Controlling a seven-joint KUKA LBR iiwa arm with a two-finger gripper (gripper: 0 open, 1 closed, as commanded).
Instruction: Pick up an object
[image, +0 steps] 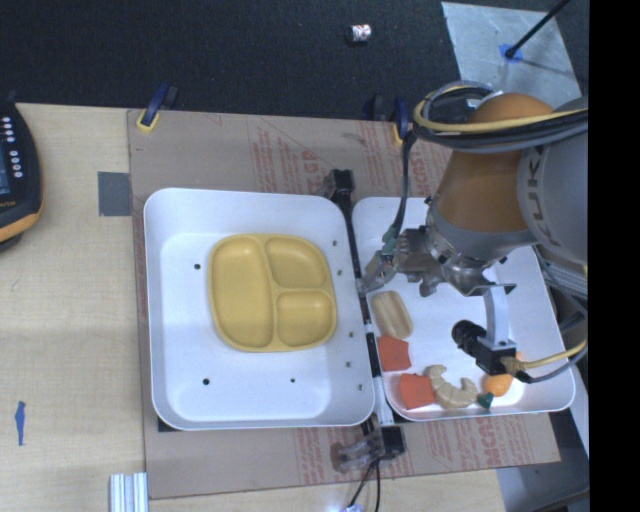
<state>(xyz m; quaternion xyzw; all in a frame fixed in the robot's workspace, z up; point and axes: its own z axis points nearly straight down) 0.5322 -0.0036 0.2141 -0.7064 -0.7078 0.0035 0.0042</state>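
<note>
Left bin (170, 300): yellow divided plate (271, 291), flat, centred. Right bin (545, 300): tan bread roll (392, 313) by the left wall, red block (394, 353) just below it, second red piece (416, 390) and a beige curved piece (452, 389) (croissant-like) along the near edge. Arm (495, 185) over the right bin; claw (400, 262) sits just above the roll.

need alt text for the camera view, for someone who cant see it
A grey and orange robot arm reaches over the right white bin, which holds small food-like items, among them a tan bread roll and red blocks. The left white bin holds a yellow divided tray.
</note>
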